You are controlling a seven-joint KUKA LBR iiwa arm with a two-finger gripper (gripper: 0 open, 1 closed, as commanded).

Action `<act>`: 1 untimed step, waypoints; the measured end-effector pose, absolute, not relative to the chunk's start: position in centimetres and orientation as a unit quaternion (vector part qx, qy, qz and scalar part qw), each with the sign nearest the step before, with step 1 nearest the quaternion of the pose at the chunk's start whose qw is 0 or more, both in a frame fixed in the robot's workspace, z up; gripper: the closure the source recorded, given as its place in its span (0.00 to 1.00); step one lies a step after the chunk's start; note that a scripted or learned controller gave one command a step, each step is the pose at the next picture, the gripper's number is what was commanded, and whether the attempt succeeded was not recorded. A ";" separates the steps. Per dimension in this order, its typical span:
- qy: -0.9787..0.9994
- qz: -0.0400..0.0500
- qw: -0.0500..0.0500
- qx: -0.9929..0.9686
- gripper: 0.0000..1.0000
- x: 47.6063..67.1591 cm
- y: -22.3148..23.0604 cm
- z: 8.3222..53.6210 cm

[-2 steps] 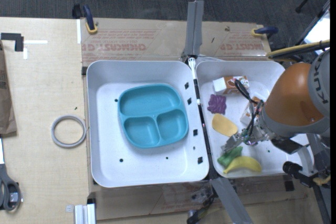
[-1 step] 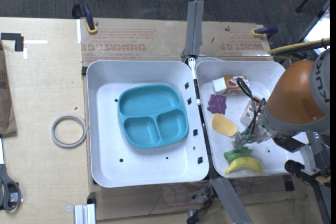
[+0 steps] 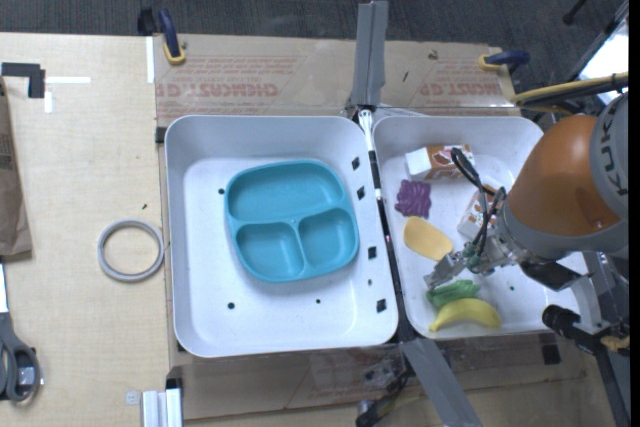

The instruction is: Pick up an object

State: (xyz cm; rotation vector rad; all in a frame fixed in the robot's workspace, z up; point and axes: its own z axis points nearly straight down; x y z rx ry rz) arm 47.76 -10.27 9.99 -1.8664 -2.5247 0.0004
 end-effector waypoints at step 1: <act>-0.811 0.000 0.001 -0.585 0.00 51.6 -11.5 9.1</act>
